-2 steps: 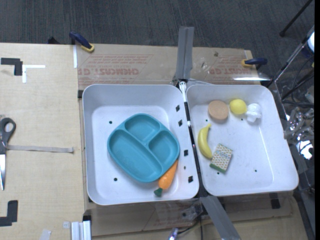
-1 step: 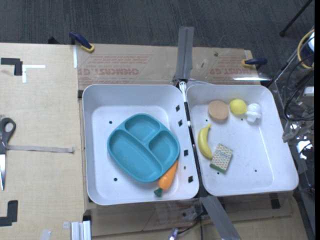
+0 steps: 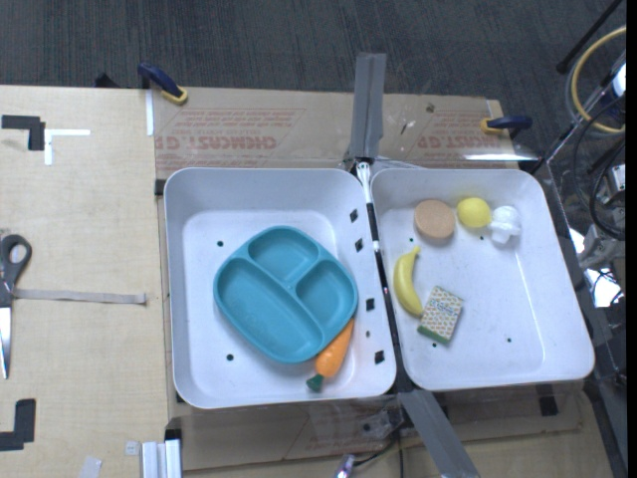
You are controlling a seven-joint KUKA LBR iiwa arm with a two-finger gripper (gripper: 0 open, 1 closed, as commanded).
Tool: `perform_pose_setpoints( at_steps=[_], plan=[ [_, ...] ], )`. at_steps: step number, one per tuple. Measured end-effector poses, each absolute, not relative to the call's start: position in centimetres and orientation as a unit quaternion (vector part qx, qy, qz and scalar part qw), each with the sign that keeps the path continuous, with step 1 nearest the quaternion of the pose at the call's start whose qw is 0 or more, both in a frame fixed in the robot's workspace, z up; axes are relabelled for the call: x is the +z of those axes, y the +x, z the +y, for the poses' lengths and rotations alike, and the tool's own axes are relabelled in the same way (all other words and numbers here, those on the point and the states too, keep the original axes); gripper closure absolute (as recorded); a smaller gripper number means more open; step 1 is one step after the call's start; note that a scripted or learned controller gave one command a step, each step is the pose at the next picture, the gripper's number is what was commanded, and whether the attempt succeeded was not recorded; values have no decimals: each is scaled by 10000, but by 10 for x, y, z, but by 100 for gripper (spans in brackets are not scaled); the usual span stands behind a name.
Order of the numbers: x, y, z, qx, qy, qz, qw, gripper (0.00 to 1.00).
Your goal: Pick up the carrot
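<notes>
**Carrot at the near right corner of the left bin, against the plate**

Gripper state: cannot tell whether spread or pressed together. With no gripper position to measure from, places below are given between the things themselves.

Carrot: orange, with a small green stub at its lower end. It lies on the floor of the left bin, in the corner nearest the camera and closest to the wall shared with the right bin. It lies at a slant, green end down and to the left, orange end up and to the right. Its long side touches the lower right rim of the blue divided plate; whether the upper tip is tucked under that rim I cannot tell.

Plate: three compartments, lying flat and turned at an angle, taking up the middle of the left bin.

Right bin contents:
- banana, curved, just beside the shared wall
- small printed packet, just right of the banana's lower end
- round tan disc, near the far wall
- yellow ball, just beside the disc
- small white object, touching or nearly touching the ball; too blurred to identify

All five are well apart from the carrot, across the shared wall.

Surroundings: the bins rest on a cardboard sheet on the tabletop. Scissors lie at the tabletop's far left edge.
</notes>
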State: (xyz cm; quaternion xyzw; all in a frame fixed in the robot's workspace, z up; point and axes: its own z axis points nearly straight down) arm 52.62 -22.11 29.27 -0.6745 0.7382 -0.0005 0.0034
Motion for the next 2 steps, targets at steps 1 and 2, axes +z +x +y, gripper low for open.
perform_pose_setpoints(
  at_steps=[1,2],
  plan=[
    [261,488,-188,17,-7855,6188,19,100],
    [284,485,-200,6,-9162,4008,33,100]
  ],
)
